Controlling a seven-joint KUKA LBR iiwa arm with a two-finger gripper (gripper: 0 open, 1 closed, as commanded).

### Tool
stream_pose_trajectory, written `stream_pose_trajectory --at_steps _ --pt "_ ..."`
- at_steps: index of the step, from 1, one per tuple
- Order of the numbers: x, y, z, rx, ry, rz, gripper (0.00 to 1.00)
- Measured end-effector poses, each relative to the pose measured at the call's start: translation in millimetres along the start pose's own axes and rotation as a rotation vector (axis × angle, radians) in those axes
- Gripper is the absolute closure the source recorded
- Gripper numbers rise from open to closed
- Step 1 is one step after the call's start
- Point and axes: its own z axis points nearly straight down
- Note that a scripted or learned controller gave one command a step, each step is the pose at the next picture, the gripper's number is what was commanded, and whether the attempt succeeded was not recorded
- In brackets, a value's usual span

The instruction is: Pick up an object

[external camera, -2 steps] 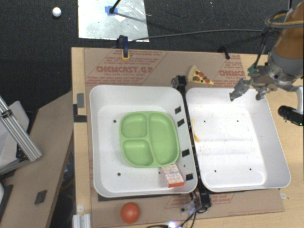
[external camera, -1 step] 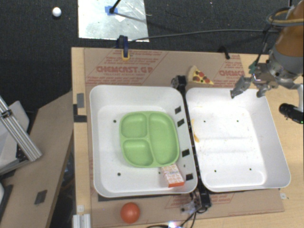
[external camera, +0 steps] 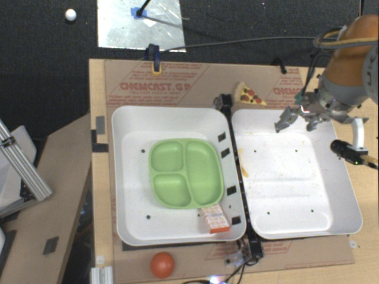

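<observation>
Plate (external camera: 186, 173), green and divided, lies in the left bin (external camera: 127, 123), with a small carton (external camera: 214, 219) touching its lower right corner. An orange ball (external camera: 162, 264) sits on the table (external camera: 112, 87) below that bin. A toy pizza slice (external camera: 250, 94) rests beyond the bins. Above the right bin (external camera: 343, 212), the tool (external camera: 296, 118) hangs with fingers spread apart, gripping nothing.
</observation>
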Motion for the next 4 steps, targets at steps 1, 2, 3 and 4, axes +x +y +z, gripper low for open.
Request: stream_pose_trajectory --at_steps 1,2,3,4 --pt "-1 -1 63 0.001 0.000 0.004 0.00" --pt "0 -1 115 -0.001 0.000 0.004 0.00" --pt "-1 2 101 -0.008 -0.001 0.004 1.00" --pt "-1 -4 53 -0.009 -0.002 0.006 1.00"
